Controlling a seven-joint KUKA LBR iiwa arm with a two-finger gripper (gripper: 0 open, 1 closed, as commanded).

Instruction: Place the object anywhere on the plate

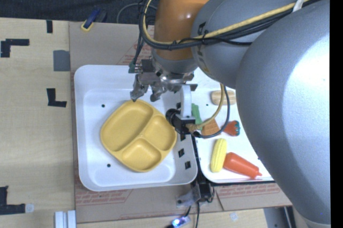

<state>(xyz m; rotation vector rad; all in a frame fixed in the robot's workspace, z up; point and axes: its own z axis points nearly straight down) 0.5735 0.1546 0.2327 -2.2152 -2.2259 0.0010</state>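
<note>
A yellow plate [138, 135] with three compartments lies in the left white bin [88, 114]. My gripper [145, 95] hangs just over the plate's far rim, below the orange wrist band. Its two dark fingers stand apart, open, and between them I see only white bin floor and the plate's edge. Nothing lies on the plate.
The right bin [236, 178] holds a corn cob [218, 154], an orange carrot [241, 164], a small red piece [231, 126], a brown piece [210, 127], a green piece [195, 112] and a tan piece [222, 97]. The grey arm covers most of that bin.
</note>
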